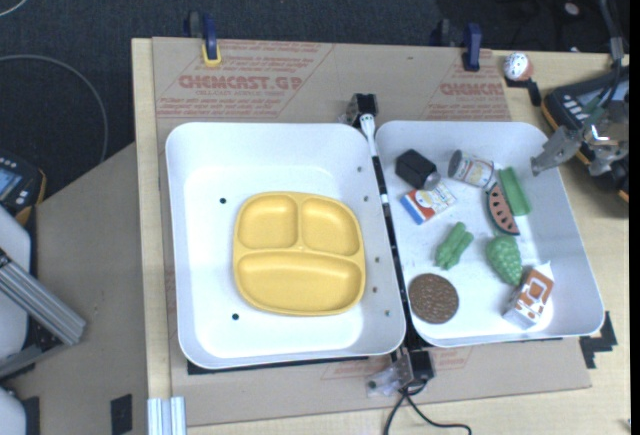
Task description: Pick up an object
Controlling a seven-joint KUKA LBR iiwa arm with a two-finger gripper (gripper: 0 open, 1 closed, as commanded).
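Several toys — well left of gripper.

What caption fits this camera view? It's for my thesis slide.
Yellow divided plate in the left bin; toy foods in the right bin; gripper at its far-right edge.

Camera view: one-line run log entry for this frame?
gripper: at right bin right edge, nothing seen held | yellow plate: left bin | brown disc, watermelon slice: right bin | pick: not yet done

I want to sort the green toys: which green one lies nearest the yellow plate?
The small green vegetable beside the brown cookie; the other greens lie farther right.
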